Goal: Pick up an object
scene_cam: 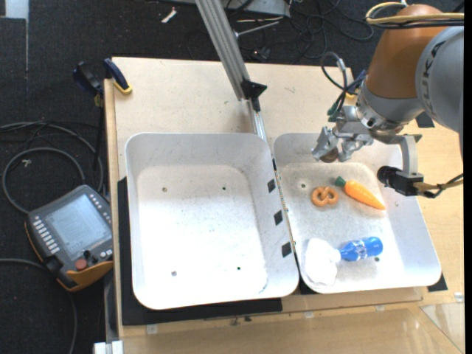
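From above, the tabletop (184,94) carries two shallow white bins side by side, and the right bin (422,234) serves as the landmark for everything else. The left bin (147,161) touches it along a shared inner edge marked with small black tabs.

Inside the right bin lie four things. A pretzel (324,196) sits near the bin's middle, a little toward the shared edge. An orange carrot (363,194) with a green stub lies just beside the pretzel, on the side away from the left bin, tilted so its tip points toward the bin's near-right part. A blue bottle (361,248) lies on its side in the near part of the bin, and a crumpled white cloth (321,261) touches its cap end, close to the bin's near-left corner.

The arm (413,57) comes in over the bin's far right corner. Its tool (333,150) hangs over the far part of the bin, above and apart from the pretzel and carrot, with nothing visible between its tips; whether the tips stand apart or together I cannot tell.

Off the bin's far side, a slanted metal rail (221,39) crosses the tabletop toward the shared edge. Well to the left, past the left bin, a teach pendant (70,234) lies on the dark floor.
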Controlling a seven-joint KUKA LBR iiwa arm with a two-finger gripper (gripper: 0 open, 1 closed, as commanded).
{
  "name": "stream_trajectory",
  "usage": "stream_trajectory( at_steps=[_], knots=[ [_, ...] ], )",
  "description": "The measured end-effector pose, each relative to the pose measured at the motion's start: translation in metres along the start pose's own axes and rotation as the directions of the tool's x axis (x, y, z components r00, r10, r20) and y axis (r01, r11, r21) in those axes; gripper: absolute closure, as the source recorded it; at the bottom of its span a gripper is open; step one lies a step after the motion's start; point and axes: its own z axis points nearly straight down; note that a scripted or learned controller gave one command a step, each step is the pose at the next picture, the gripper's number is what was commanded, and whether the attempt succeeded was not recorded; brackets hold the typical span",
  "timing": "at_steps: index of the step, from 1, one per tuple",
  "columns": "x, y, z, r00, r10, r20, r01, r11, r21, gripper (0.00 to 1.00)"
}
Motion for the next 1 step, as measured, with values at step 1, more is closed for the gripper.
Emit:
stream_trajectory(
  at_steps=[1],
  knots=[
    [0.0531, -0.0183, -0.0114, 1.000, 0.000, 0.000, 0.000, 1.000, -0.002, 1.00]
  ],
)
